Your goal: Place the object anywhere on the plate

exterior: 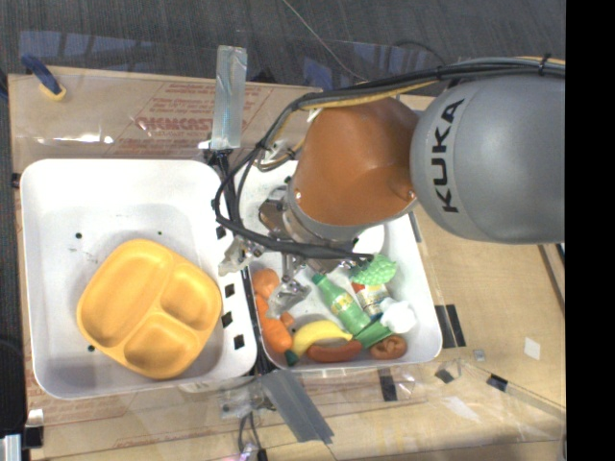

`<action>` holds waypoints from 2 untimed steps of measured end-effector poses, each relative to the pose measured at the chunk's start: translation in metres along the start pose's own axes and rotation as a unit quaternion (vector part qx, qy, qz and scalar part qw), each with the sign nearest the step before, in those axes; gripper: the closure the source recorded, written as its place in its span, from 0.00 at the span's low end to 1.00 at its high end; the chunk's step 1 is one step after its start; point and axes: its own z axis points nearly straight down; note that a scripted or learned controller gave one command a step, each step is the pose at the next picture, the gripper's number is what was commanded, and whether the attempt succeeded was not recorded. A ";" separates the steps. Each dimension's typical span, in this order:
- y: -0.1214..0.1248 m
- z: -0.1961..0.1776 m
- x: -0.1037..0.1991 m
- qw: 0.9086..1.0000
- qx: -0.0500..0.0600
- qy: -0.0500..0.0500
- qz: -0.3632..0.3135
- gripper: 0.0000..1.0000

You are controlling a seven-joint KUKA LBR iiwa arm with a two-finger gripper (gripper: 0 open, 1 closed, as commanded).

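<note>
Jaws (293, 281) are lowered over the toy food pile (332, 320) in the right bin (428, 315), their opening and hold not discernible, while the yellow plate (149, 305) is seen well to the left in the left bin (48, 200).

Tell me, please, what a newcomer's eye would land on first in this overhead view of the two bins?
Most likely the big grey arm with its orange band, reaching in from the right and looming over the right bin. Next, the yellow divided plate, sitting alone in the left bin. Then the jumble of toy food crowded at the right bin's near end, including a banana and a green bottle.
</note>
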 end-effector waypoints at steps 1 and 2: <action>0.000 0.000 0.000 1.000 0.000 0.000 0.000 0.00; 0.000 0.000 0.000 1.000 0.000 0.000 0.000 0.00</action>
